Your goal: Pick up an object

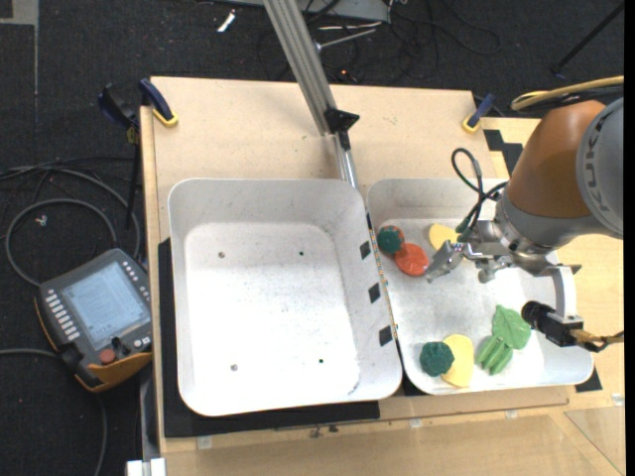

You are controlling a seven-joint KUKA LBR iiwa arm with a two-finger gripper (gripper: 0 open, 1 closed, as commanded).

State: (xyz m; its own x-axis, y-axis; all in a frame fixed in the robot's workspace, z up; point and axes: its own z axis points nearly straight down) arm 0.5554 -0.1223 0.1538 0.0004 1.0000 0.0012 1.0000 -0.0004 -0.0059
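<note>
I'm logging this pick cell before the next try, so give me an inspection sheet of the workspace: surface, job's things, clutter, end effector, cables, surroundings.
Surface: wooden bench bearing the left bin and the right bin.
Job's things: all in the right bin: red ball touching a dark green ball, yellow piece, green toy, teal ball against a yellow block.
Clutter: nothing seen.
End effector: end effector low over the right bin, just right of the red ball; nothing seen between its fingers.
Cables: black cable looping off the wrist; cables on the floor at left.
Surroundings: teach pendant on the floor; clamps at the bench's far corners.
</note>
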